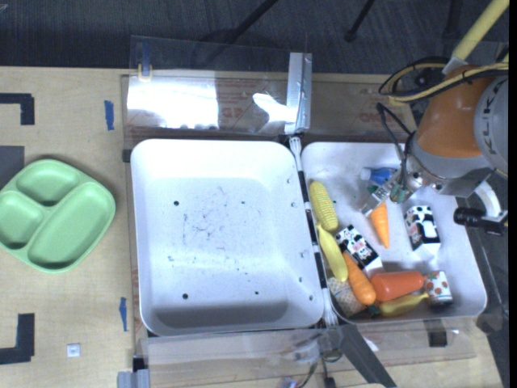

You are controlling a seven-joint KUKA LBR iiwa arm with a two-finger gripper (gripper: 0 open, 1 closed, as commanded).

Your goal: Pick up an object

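Camera view, looking down at a slant on the pale wooden tabletop [73,95]: two shallow white bins side by side. Left white plastic bin [161,168] has a scuffed floor with faint marks. Right white plastic bin [468,273] holds a cluster of toy items. Grey arm with orange band [452,124] reaches in from the right, over the bin's upper right corner. End effector [393,188] sits low above the bin's upper middle; whether it is spread or closed, cannot tell, since the wrist hides it. Just beside it, a small blue and white object [376,174], type unclear. Directly below, a small orange toy carrot [380,225], tip pointing down. Right of the carrot, a black and white cow-patterned carton [422,226]. Along the bin's left wall, a yellow toy corn cob [324,203], with a pale yellow banana-like piece [332,255] under it. A second black and white cow-patterned block [357,245] lies near the centre, touching a larger orange toy carrot [360,280] that runs diagonally. Near the bottom edge, a red-orange sausage-shaped toy [397,282] lies next to a small red and white dotted cube [439,288]. Far left on the tabletop, well apart from the bins, a green three-compartment plastic tray [53,214]. Behind the left bin, a clear plastic sheet [214,95] catches glare.
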